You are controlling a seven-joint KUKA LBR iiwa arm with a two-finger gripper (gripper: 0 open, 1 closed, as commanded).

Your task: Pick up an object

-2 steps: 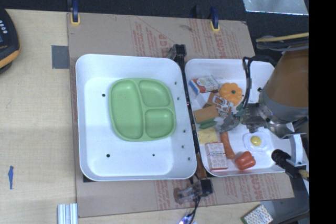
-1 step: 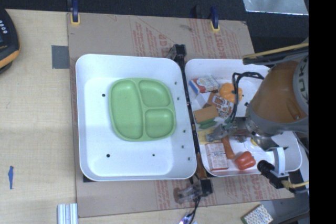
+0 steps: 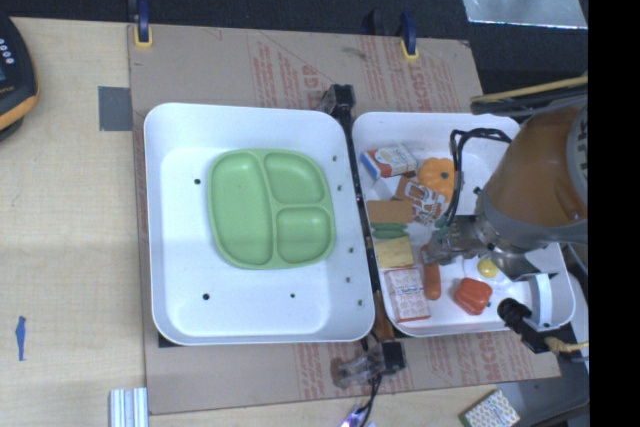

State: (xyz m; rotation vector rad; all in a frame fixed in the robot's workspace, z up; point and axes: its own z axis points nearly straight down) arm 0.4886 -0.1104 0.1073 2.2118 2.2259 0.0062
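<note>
The right bin (image 3: 462, 124) holds several toy food items. Among them are a white and red carton (image 3: 392, 160), an orange piece (image 3: 437, 175), a brown slab (image 3: 388, 212), a yellow block (image 3: 395, 253), a red sausage (image 3: 431, 281), a printed packet (image 3: 405, 295) and a red pepper (image 3: 472, 295). My gripper (image 3: 447, 244) hangs low over the middle of this bin, just right of the yellow block and above the sausage. The arm's orange band (image 3: 540, 175) hides the bin's right part. I see nothing lifted off the bin floor.
The left bin (image 3: 180, 305) bears a green divided plate (image 3: 270, 207). Both bins rest on a cardboard sheet (image 3: 250, 65) clamped at the back. A black and yellow device (image 3: 12, 75) lies at the far left of the bench. A small yellow ball (image 3: 487, 267) sits near the pepper.
</note>
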